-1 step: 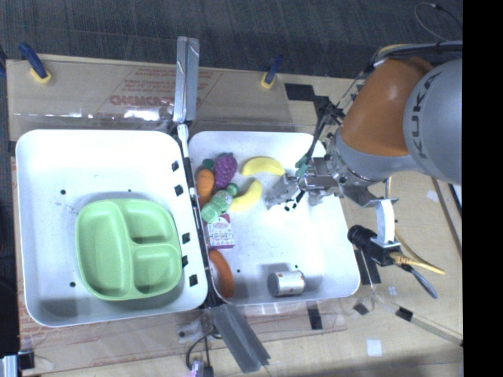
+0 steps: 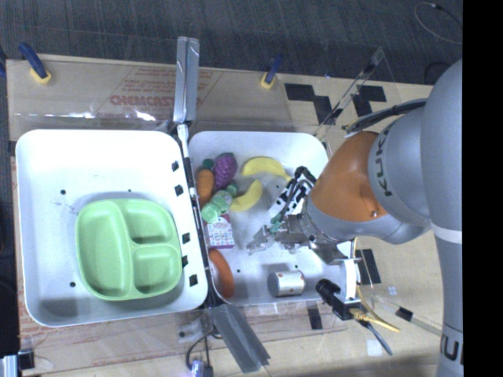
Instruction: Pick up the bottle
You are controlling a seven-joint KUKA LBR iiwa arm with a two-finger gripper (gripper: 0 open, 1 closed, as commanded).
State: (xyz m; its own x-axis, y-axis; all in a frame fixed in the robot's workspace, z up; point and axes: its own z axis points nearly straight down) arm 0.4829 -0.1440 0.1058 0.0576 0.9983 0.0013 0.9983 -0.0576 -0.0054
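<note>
— What sits in the left bin (image 2: 31, 210)?

— One thing: a green divided tray (image 2: 130, 247) with three compartments, lying toward the bin's near edge and its right wall.

— And the right bin (image 2: 259, 141)?

— Much fuller. Along its left wall, from the far end toward the near: a purple bunch of grapes (image 2: 225, 168), an orange carrot (image 2: 205, 184), then the green bottle (image 2: 214, 206) lying on its side, just beside the carrot. Below the bottle is a small pink-and-white packet (image 2: 219, 231), and near the bin's near left corner an orange-red rounded piece (image 2: 221, 272).

— Anything toward the middle?

— A yellow banana (image 2: 264, 166) by the far edge, a second yellow piece (image 2: 248, 196) touching or almost touching the bottle's right end, and a silver can (image 2: 287, 282) on its side near the near edge.

— Where is the arm?

— Its orange band (image 2: 350, 187) hangs over the right side of the right bin. The gripper (image 2: 267, 240) reaches toward the bin's middle, low over the white floor, well apart from the bottle.

— Are its fingers spread or closed?

— I cannot tell; nothing is visibly between them.
</note>
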